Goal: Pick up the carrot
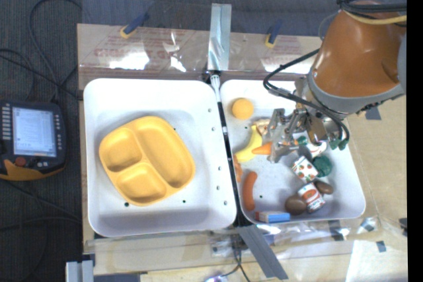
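A small orange carrot (262, 150) lies in the right bin (344, 208), next to a yellow banana (248, 146). My gripper (277, 137) is low in that bin, right against the carrot's right end. The carrot's orange tip pokes out to the left of the gripper's metal parts, and the rest of it is hidden behind them. The grey arm with its orange band (357, 56) reaches in from the upper right and covers the bin's far right corner.
The right bin also holds an orange ball (242, 107), a reddish sausage (248, 187), a blue block (273, 216), small cans (305, 170) and a brown item (296, 204). A yellow divided plate (145, 158) sits in the left bin (106, 221). The bin divider (225, 142) runs between them.
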